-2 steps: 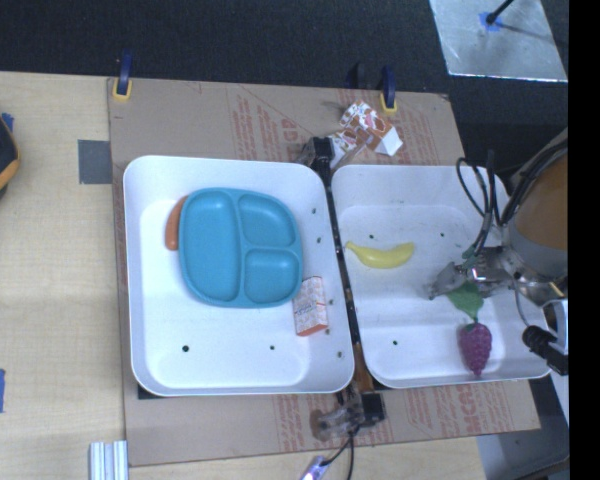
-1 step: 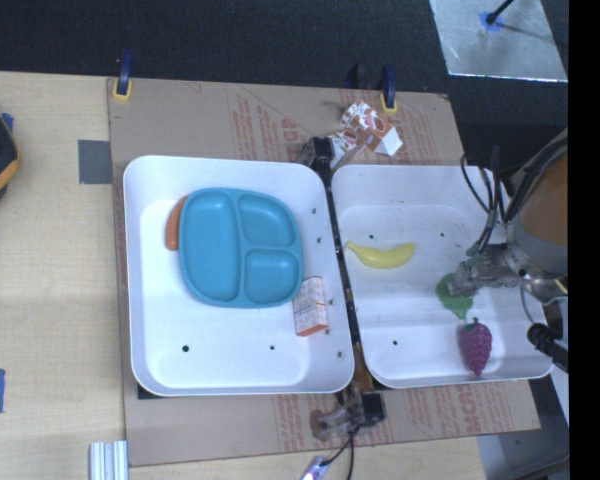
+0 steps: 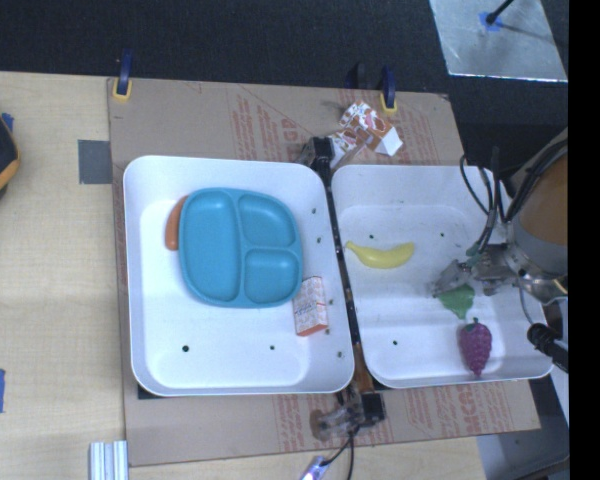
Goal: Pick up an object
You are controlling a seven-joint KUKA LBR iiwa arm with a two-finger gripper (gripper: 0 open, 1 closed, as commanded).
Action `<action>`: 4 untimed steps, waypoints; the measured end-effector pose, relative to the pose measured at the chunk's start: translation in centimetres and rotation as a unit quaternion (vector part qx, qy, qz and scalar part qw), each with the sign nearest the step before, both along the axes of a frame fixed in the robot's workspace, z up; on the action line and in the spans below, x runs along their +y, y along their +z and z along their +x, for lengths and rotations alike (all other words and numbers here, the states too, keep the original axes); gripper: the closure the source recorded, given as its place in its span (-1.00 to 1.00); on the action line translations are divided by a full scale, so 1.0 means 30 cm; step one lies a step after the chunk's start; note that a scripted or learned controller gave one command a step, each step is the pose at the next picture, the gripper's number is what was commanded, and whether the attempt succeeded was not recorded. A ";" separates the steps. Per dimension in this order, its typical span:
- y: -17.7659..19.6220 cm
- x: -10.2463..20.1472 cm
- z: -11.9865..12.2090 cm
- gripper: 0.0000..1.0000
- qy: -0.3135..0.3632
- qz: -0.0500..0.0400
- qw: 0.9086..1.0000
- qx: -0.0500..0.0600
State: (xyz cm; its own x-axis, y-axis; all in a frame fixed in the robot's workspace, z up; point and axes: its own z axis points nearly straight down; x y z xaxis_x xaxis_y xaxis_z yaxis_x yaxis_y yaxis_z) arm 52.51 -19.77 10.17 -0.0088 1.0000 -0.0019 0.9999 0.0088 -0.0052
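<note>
A small green object [image 3: 458, 301], perhaps a toy leaf, lies near the right bin's [image 3: 400, 373] right edge, its long axis slanting toward the front-right corner. The gripper [image 3: 470, 276] sits touching it; whether it grips, I cannot tell.

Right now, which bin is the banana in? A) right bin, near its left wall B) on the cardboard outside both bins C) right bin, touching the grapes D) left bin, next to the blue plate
A: the yellow banana lies in the right bin near its left wall, apart from the purple grapes lower right.
</note>
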 end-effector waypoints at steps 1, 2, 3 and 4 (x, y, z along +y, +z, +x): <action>0.034 -0.002 0.000 1.00 0.002 -0.001 1.000 0.001; 0.034 -0.003 0.000 -1.00 0.002 -0.001 1.000 0.001; 0.068 -0.005 0.000 1.00 0.004 -0.002 1.000 0.001; 0.068 -0.005 0.000 -1.00 0.004 -0.002 1.000 0.001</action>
